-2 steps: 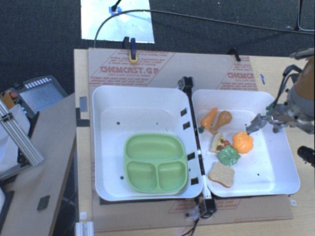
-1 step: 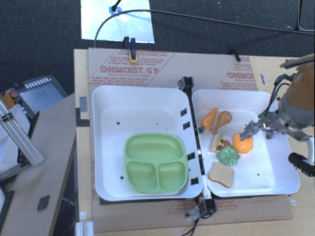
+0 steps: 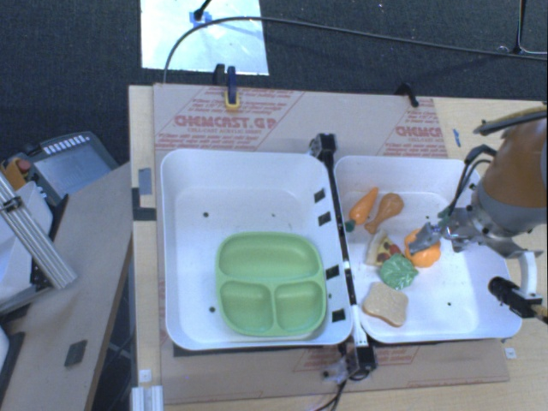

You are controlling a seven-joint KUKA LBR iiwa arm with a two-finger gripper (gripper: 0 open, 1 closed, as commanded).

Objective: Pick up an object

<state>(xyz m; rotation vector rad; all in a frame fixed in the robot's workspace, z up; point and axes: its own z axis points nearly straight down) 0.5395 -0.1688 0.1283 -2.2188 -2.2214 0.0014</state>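
The grey arm with the orange band (image 3: pixel 521 174) is in from the right, low over the right-hand shallow white bin (image 3: pixel 454 315), and its two-finger gripper (image 3: pixel 431 234) sits right on top of a small orange toy piece (image 3: pixel 425 253). How far the tool is open, and whether it grips that piece, I cannot tell. Just beside it lie a green leafy toy (image 3: pixel 397 271), a pizza slice (image 3: pixel 379 248), a slice of toast (image 3: pixel 384 304), an orange carrot (image 3: pixel 363 205) and a brown drumstick (image 3: pixel 384 209). A green three-compartment plastic plate (image 3: pixel 271 282) rests in the left white bin (image 3: pixel 223 187)
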